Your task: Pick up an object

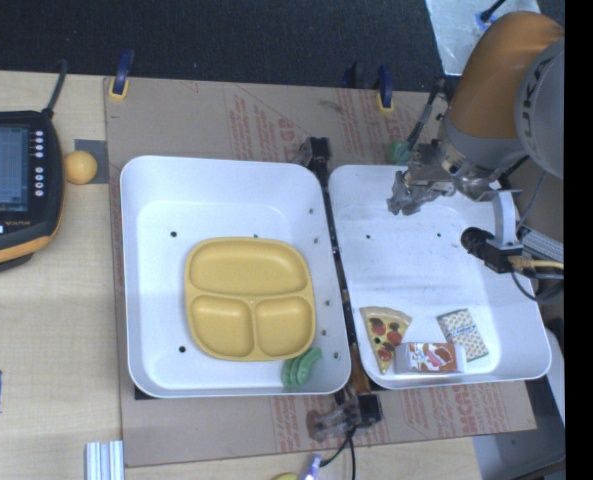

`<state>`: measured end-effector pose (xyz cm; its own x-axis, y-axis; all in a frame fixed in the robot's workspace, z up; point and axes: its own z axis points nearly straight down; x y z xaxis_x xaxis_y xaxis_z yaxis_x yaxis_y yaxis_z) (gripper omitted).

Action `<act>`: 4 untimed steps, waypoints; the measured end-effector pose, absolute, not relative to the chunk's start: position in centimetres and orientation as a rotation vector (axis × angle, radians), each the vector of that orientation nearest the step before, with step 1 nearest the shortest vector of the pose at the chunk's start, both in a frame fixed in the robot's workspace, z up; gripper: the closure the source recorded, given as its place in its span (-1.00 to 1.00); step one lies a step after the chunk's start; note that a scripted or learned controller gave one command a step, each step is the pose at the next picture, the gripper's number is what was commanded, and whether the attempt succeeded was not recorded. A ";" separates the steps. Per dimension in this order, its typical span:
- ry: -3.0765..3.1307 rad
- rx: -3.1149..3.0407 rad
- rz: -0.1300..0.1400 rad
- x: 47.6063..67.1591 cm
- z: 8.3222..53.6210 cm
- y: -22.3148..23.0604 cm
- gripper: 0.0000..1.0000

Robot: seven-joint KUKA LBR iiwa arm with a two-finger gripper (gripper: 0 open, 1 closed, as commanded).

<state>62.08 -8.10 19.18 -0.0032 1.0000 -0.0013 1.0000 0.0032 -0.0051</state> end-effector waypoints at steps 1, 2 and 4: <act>-2.224 -2.216 0.001 65.7 22.1 -1.8 1.00; -2.226 -2.215 0.002 65.6 22.4 4.3 1.00; -2.223 -2.219 0.004 61.7 21.2 -10.4 1.00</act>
<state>61.73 -10.41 21.21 -0.0017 1.0000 -0.0014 1.0000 0.0017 -0.0025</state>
